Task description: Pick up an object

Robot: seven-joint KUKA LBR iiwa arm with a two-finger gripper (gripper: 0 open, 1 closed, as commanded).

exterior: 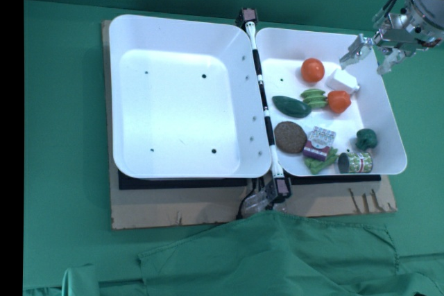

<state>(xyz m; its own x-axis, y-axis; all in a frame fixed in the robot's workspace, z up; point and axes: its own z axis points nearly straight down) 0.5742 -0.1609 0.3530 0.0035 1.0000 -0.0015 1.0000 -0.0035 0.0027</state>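
Progress is slight so far: nothing has been lifted, judging by how the things lie. The gripper (370, 56) hangs above the far right corner of the right bin (392, 123), its two fingers spread apart with nothing between them. It sits just right of a white block (342, 80), which rests on the bin floor near the far right wall.

Every candidate lies in the right bin. A tomato (313, 69) sits far and left of the block; a second orange-red fruit (338, 101) lies just near of the block, beside a small green pod (313, 97). A dark green leaf-shaped piece (291, 106) and a brown round patty (290, 136) lie toward the left wall. Along the near edge are a small printed box (320, 141), a can (355, 162) on its side and a dark green broccoli-like piece (366, 138).

The left bin (182, 102) holds nothing.

What remains is the whole job: descend, close on one thing, lift.
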